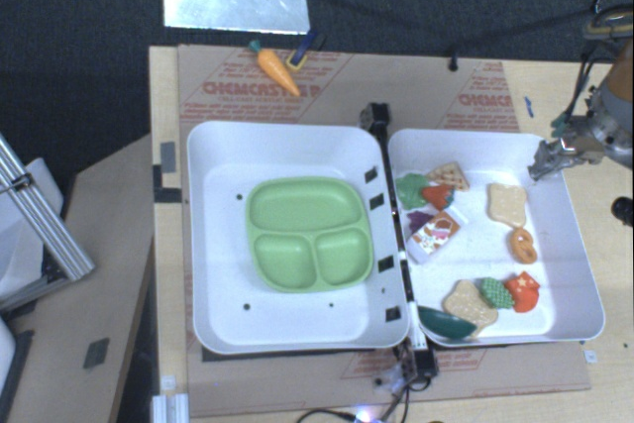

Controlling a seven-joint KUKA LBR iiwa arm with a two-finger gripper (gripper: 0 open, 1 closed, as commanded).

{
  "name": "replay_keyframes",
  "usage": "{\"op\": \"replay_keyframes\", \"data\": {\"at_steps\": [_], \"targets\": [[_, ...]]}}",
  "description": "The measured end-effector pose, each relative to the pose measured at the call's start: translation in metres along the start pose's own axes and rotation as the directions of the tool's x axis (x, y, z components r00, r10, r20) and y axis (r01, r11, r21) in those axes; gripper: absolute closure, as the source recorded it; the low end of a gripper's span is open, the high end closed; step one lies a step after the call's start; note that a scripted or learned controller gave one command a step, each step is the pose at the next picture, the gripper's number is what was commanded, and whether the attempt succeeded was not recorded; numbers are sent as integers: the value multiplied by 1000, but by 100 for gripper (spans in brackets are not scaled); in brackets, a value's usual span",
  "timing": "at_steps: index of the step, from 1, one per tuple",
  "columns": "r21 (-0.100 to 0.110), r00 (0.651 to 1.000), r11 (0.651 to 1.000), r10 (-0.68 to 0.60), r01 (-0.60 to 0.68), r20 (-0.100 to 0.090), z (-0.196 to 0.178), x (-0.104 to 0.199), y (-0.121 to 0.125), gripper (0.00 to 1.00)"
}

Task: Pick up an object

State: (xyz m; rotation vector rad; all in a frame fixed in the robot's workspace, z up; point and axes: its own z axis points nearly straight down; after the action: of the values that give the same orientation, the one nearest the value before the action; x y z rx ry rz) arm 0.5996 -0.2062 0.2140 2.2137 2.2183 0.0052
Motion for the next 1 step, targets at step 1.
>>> {"op": "replay_keyframes", "data": {"at_steps": [1], "targets": [[4, 1000, 1000, -2, 2, -2, -11, 0, 1, 100]]}}
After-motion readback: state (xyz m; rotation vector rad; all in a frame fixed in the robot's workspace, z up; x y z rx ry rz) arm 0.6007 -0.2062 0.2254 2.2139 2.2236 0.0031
